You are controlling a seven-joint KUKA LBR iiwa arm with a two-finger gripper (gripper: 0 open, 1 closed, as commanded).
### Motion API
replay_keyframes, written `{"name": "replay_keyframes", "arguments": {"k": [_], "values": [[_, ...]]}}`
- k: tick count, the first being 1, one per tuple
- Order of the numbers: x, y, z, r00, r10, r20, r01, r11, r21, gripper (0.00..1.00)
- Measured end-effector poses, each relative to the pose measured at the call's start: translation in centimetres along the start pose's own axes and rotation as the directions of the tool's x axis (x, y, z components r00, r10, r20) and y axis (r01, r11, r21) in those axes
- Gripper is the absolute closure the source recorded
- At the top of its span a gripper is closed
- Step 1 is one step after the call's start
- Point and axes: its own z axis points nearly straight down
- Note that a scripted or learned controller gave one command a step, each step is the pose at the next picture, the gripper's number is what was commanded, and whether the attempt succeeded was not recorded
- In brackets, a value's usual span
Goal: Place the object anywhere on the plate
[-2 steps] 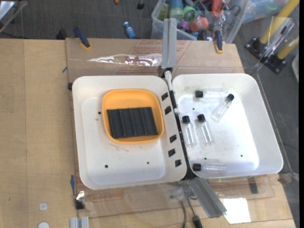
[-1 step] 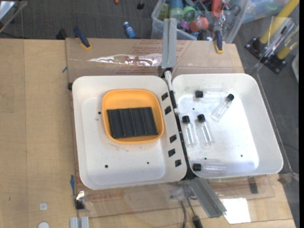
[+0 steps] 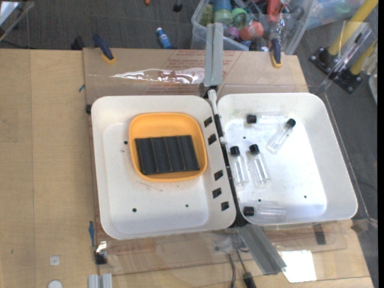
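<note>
Nothing is placed yet: the yellow plate, in the left bin, holds only a black ribbed insert. Clear vials lie scattered in the right bin at frame centre-right, most probably pointing caps toward the upper left, long axes near-vertical. The gripper's state I cannot tell.

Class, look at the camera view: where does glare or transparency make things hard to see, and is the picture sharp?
Camera view: clear vials nearly vanish against the right bin, only black caps stand out; tape glints on cardboard; yellow plate is evenly lit; the whole picture is slightly soft.
</note>
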Motion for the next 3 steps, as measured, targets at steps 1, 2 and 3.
{"name": "replay_keyframes", "arguments": {"k": [1,2,3], "values": [[-1.80,0.66,0.02,0.924,-0.383,0.006,0.383,0.924,0.001,1.00],[-2.70,0.94,0.03,0.872,-0.490,0.005,0.490,0.872,0.002,1.00],[-2.70,0.95,0.01,0.655,-0.756,0.005,0.756,0.655,0.003,1.00]]}}
